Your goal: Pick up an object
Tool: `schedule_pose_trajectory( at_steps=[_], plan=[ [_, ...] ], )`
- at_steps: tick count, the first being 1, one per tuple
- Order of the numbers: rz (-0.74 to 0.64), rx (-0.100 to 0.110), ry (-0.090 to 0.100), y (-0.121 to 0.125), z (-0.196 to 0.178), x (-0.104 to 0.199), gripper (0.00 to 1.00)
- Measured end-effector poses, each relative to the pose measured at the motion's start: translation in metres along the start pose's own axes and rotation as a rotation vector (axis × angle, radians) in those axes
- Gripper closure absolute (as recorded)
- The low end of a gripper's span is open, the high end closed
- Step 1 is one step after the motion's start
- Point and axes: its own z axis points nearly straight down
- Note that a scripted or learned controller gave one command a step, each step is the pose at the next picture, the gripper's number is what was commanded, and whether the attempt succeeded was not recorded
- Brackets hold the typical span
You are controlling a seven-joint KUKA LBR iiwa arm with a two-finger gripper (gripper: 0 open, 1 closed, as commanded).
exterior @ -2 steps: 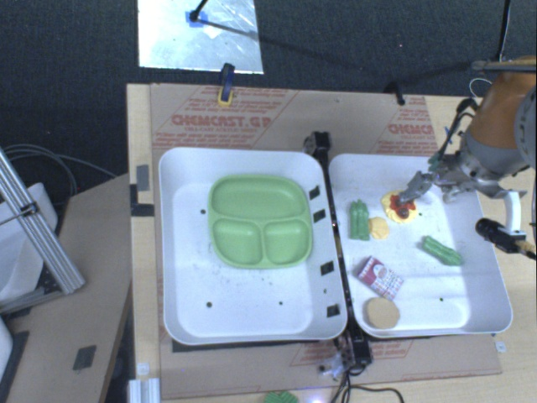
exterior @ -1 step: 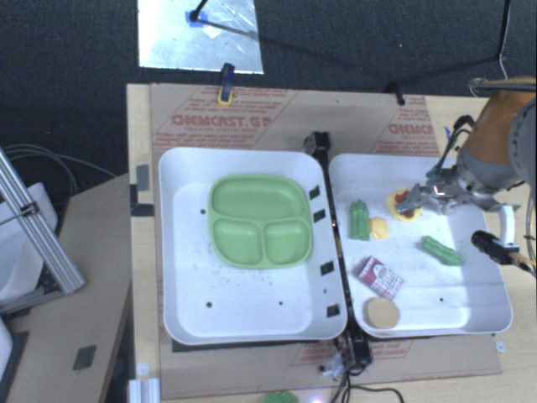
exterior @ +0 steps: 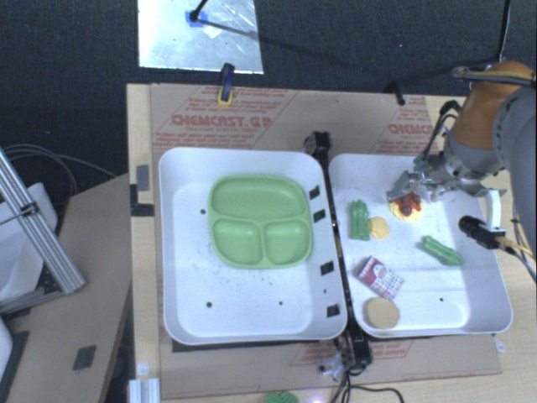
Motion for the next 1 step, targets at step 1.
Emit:
schedule_pose_trajectory(
  at_steps=[1],
  plan=[
    [-0.001, -0.006, -0.004, 0.0011, -0.0133, -0.0020, 1.00]
  ],
)
